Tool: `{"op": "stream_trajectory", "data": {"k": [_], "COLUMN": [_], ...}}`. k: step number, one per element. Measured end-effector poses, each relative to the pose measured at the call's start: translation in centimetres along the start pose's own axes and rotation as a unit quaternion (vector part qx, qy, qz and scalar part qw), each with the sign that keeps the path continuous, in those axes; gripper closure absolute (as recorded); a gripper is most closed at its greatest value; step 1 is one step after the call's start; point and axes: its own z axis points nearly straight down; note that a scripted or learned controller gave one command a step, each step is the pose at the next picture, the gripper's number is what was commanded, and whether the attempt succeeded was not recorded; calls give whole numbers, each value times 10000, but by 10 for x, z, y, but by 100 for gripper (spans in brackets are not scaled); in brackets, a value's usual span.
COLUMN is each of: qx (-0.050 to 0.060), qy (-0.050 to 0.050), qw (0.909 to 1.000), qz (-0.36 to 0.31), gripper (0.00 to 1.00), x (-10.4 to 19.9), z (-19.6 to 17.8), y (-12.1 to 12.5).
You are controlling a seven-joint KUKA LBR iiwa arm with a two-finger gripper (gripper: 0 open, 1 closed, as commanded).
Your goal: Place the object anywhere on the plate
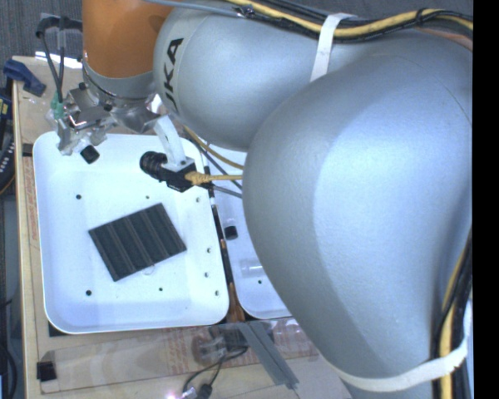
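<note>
A dark grey ribbed rectangular plate (137, 241) lies flat in the middle of the left white bin (58, 298), turned at a slant. My gripper (76, 140) hangs over the bin's far left corner, well up and left of the plate. A small black piece (89, 153) shows just under the gripper's tip; I cannot tell whether it is a held object or part of the gripper. A black cylindrical fitting (155, 165) with a yellow cable sticks out beside the wrist.
The grey arm (349, 181) with its orange band (121, 23) covers most of the right bin (254, 293). Tools lie off the bench at the left (0, 140). Cables and a metal bracket sit on the wooden front edge (224, 347).
</note>
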Motion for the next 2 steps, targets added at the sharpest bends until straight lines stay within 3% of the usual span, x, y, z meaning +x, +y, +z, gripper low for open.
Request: {"op": "stream_trajectory", "data": {"k": [1, 2], "qx": [-5, -3], "qy": [-1, -3], "qw": [10000, 10000], "qz": [2, -18], "gripper": [0, 100], "x": [0, 1], "z": [-1, -10], "y": [0, 0]}}
